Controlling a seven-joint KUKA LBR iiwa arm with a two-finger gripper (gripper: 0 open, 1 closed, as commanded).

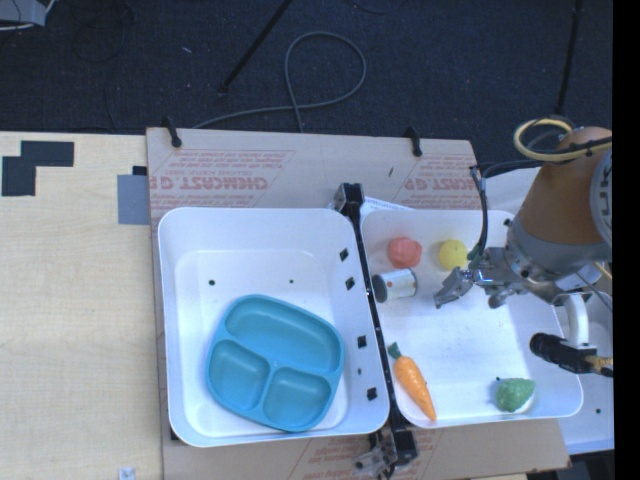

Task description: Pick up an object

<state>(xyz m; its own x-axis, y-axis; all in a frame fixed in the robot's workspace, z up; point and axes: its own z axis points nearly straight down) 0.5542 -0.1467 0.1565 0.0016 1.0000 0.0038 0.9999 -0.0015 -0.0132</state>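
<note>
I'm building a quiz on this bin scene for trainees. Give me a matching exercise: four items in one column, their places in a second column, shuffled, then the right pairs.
Items:
1. blue plastic divided tray
2. orange toy carrot
3. round yellow ball
4. green leafy toy vegetable

Places:
A. right bin, near corner on the arm's side
B. left bin
C. right bin, far part, beside the pink ball
D. right bin, near edge, close to the divider between the bins

Pairs: 1-B, 2-D, 3-C, 4-A
</note>
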